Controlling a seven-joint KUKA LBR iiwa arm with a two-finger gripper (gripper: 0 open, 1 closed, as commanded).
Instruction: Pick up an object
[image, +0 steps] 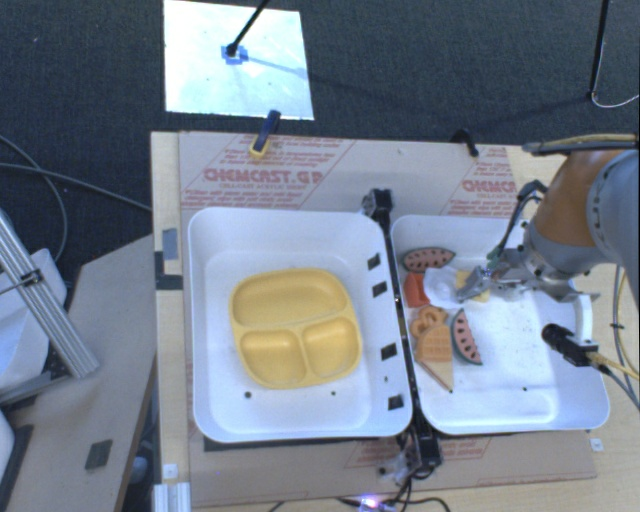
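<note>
Arm (600, 210) cut off at right edge

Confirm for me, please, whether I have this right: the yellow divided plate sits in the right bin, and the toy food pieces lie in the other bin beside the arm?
Not quite: the camera view shows the yellow divided plate in the left bin, not the right. The toy food pieces lie in the right bin, where the arm reaches in.
</note>
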